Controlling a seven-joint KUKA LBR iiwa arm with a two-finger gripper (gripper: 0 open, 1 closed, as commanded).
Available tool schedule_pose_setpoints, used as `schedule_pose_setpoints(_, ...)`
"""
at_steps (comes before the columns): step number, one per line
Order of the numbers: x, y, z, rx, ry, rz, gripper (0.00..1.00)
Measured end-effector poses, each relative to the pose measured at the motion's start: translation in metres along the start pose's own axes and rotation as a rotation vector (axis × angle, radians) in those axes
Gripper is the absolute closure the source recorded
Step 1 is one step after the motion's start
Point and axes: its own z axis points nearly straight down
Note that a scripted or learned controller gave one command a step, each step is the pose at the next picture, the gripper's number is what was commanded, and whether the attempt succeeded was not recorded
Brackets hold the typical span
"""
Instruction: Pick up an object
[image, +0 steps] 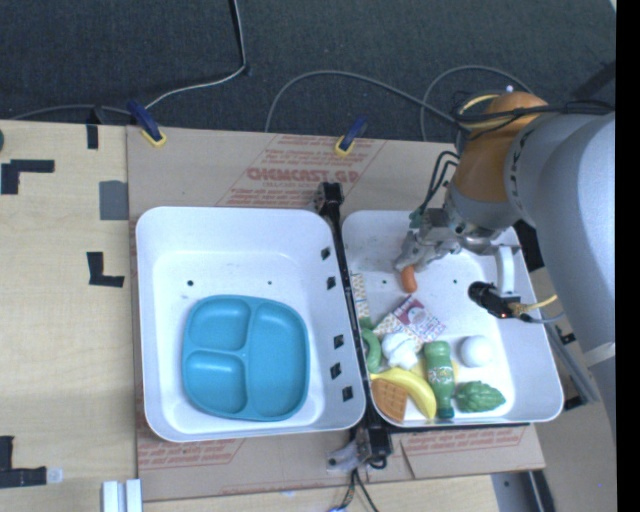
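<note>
Camera view: the gripper (413, 256) hangs low over the far half of the right bin (536, 385), reaching in from the right under the grey arm (560, 190).
Jaws: pointed down toward the bin floor; whether they are open or closed cannot be told, and nothing can be seen between them.
Nearest object: a small orange piece (408, 279) lies just nearside of the jaws, very close; contact cannot be judged.
Open room: bare white floor spreads left of the jaws up to the wall shared with the left bin (160, 232), and also on their far side up to the far rim.
Crowded side: further nearside of the jaws, beyond the orange piece, lies a patterned card (420, 320). Beyond it come a white round item (400, 348), a green bottle (438, 366), a banana (412, 390), a waffle-like piece (389, 401) and a leafy green item (478, 397), packed close against the near rim.
Loose item: a white ball (476, 351) sits nearside and right of the jaws, apart from the cluster.
Left bin: well left of the jaws, across the shared wall; it holds a blue sectioned plate (245, 358) toward its near edge.
</note>
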Motion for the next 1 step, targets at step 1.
schedule_pose_setpoints(1,0.0574,-0.0856,-0.081,-0.001,0.001,-0.001,1.0)
